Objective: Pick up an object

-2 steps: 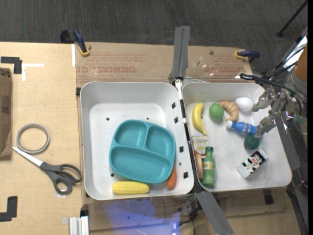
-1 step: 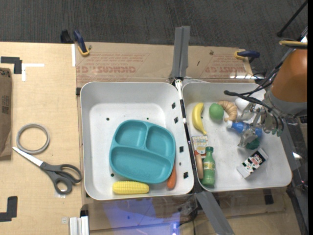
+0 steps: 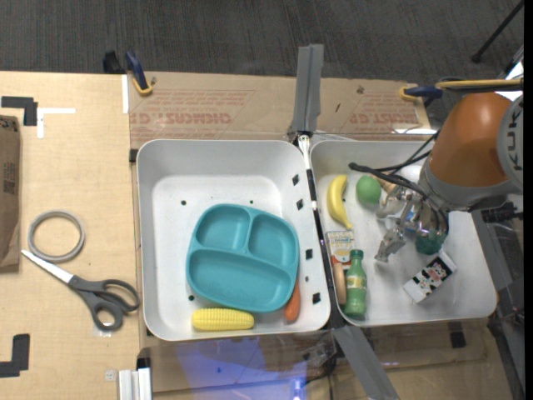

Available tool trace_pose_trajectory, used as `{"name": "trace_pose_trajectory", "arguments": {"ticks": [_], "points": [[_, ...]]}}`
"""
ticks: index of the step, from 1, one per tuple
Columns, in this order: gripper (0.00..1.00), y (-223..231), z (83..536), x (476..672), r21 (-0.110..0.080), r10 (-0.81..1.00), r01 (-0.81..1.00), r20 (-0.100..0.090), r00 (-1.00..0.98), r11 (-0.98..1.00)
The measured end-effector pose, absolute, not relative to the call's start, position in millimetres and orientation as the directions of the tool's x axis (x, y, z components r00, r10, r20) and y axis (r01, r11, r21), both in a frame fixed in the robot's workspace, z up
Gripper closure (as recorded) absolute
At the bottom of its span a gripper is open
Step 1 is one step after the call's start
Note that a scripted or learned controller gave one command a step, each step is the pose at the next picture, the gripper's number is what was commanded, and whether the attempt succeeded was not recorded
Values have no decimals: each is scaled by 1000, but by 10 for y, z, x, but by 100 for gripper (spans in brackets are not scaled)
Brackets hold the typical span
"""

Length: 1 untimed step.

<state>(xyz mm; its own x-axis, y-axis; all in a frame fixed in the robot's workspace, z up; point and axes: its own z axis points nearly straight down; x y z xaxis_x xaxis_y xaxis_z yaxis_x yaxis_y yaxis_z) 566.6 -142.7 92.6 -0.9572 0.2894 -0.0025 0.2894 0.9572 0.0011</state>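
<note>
Several small objects lie in the right bin (image 3: 466, 307), in the right half of the frame, and any of them could be the one to pick up. Closest to the pincer (image 3: 398, 238) is a teal object (image 3: 430, 240), just right of the metal fingers and partly hidden by the wrist; what it is cannot be made out. A black-and-white carton (image 3: 430, 277) lies just below it, toward the lower right. Left of the pincer stand a green apple (image 3: 367, 189) and a banana (image 3: 336, 200) near the bin's upper left, with a small packet (image 3: 341, 242) and a green bottle (image 3: 355, 285) lower along the left wall.

The pincer hangs low over the middle of this bin; one finger points down and to the left, and nothing shows between the fingers. Whether they are spread or clenched I cannot tell from this angle.

The step in hand looks like the reach: the arm (image 3: 470, 144) is over the bin but no grasp is made. The next move likely calls for centring over one item, probably the teal object or the carton, then descending and closing.

Further left, the left bin (image 3: 158, 182) holds a teal divided plate (image 3: 243, 257), a corn cob (image 3: 221, 318) and a carrot (image 3: 291, 305). Scissors (image 3: 87, 288) and a tape roll (image 3: 56, 234) rest on the tabletop (image 3: 67, 165) at far left.
</note>
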Motion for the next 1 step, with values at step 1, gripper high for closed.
{"name": "trace_pose_trajectory", "arguments": {"ticks": [1], "points": [[0, -2125, 1516, 6104, 0, 360, 360, -6, -933, 933]]}}
